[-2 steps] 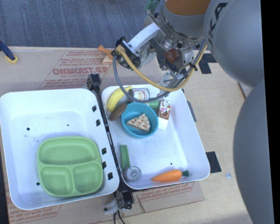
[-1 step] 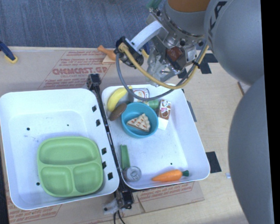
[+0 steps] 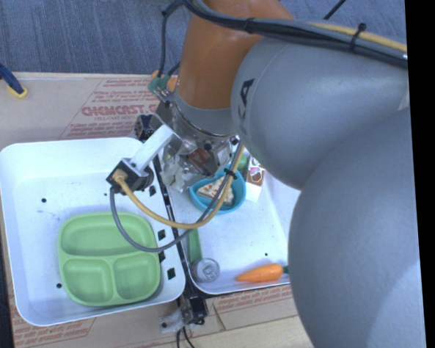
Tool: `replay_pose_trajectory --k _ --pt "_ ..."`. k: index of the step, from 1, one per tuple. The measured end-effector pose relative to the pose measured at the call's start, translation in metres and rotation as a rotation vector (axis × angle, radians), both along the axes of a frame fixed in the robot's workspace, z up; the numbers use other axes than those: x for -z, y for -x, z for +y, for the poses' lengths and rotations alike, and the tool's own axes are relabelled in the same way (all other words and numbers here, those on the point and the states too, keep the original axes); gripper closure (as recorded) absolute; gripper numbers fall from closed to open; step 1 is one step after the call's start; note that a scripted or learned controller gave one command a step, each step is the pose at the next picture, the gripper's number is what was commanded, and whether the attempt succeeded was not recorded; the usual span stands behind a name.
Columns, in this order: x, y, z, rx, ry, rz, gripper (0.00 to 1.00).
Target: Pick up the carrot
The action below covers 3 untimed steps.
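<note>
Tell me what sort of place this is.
Most likely a robot lab's pick-and-place bench: a cabled industrial arm reaches over two white bins set on cardboard, with toy-like items for grasping practice, such as a carrot and a green divided plate.

The grey arm reaches in from the right, its tool (image 3: pixel 191 164) low above the bins' shared edge.

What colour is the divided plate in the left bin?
The divided plate is light green, seen best in the camera view from above.
</note>
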State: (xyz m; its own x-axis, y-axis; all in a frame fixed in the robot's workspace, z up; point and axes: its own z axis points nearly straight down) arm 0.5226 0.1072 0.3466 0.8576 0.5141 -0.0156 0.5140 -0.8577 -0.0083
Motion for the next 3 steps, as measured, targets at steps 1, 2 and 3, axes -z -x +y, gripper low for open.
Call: replay_pose_trajectory --k 1,2,3 --pt "0.057 -0.005 0.057 0.323 0.007 -0.005 1.0" --pt "0.038 -0.039 -0.035 0.285 0.002 -0.01 1.0" --pt "0.131 0.033 -0.028 0.291 0.001 0.005 1.0"
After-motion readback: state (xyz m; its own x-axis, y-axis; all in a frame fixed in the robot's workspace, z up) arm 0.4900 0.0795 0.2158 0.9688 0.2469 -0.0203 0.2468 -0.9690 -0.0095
